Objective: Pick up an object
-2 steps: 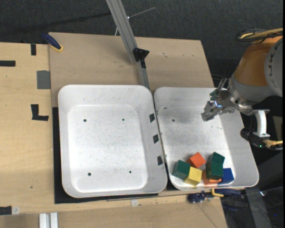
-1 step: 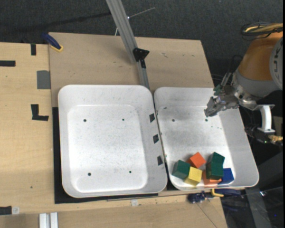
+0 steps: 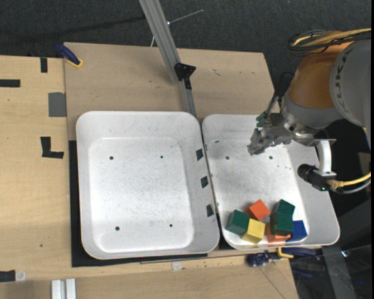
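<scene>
A grey metal pole (image 3: 164, 35) slants over the wooden bench (image 3: 25, 167).

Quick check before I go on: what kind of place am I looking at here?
Most likely a robotics lab test bench: two white bins on a plywood bench, coloured blocks clustered in the right bin, and the gripper above it.

Counts on the surface

Two white bins: the left bin (image 3: 93, 167) and the right bin (image 3: 237, 173). In the right one, a cluster of blocks: two green (image 3: 239, 221) (image 3: 285, 212), one orange (image 3: 258, 209), one yellow (image 3: 255, 230), one blue (image 3: 298, 230).
</scene>
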You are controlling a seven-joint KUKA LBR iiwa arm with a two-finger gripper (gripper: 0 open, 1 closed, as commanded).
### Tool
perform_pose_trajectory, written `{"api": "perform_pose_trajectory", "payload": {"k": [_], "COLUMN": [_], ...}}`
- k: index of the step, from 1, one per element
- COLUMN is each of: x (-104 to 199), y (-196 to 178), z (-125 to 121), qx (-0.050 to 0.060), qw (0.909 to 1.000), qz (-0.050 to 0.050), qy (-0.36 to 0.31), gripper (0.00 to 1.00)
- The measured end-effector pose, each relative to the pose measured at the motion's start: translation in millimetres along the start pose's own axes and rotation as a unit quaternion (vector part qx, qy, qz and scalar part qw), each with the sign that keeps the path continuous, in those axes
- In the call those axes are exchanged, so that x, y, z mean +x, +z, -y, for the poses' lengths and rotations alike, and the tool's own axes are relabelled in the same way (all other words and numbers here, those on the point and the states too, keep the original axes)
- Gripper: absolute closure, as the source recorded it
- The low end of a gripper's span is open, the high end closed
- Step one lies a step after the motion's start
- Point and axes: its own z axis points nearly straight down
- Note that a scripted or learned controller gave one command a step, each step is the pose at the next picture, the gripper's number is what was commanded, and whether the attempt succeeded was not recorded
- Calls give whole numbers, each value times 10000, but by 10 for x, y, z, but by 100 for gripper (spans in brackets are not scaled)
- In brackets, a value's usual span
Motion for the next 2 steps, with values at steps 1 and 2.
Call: {"api": "perform_pose_trajectory", "payload": {"k": [1, 2], "x": [490, 1008], "y": [14, 35], "z": [4, 158], "qx": [4, 11], "qw": [10000, 10000], "qz": [-4, -3], "qy": [-1, -1], "gripper": [100, 100]}}
